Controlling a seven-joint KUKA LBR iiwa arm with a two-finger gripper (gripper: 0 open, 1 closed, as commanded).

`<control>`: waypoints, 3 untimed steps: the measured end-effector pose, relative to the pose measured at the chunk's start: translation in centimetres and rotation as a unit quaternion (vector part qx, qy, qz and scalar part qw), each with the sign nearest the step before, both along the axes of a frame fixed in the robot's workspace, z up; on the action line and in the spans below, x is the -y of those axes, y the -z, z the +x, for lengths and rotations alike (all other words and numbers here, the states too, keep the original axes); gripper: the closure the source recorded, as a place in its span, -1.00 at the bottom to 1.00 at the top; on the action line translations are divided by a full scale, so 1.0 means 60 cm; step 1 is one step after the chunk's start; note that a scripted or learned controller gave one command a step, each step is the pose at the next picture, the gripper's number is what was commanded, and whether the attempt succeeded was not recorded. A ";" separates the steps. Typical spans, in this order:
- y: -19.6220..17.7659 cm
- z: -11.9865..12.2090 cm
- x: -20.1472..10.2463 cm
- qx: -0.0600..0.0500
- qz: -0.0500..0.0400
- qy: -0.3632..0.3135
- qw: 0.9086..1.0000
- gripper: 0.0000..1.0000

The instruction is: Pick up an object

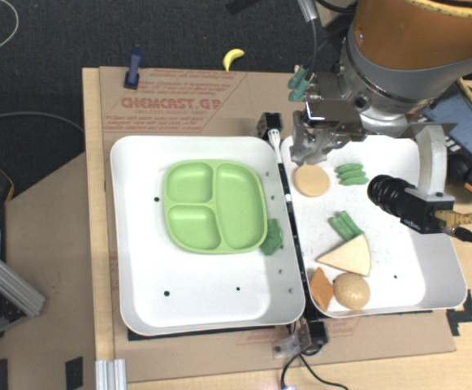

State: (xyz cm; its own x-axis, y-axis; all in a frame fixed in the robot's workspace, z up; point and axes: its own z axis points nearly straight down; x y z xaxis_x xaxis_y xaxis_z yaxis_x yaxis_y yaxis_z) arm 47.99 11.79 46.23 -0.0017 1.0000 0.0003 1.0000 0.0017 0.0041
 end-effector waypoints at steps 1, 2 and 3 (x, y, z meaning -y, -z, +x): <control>0.103 -0.002 -0.019 -0.006 -0.001 0.001 1.000 1.00; 0.140 -0.003 -0.136 -0.004 0.000 -0.003 1.000 1.00; 0.120 -0.001 -0.131 -0.002 0.000 -0.001 1.000 1.00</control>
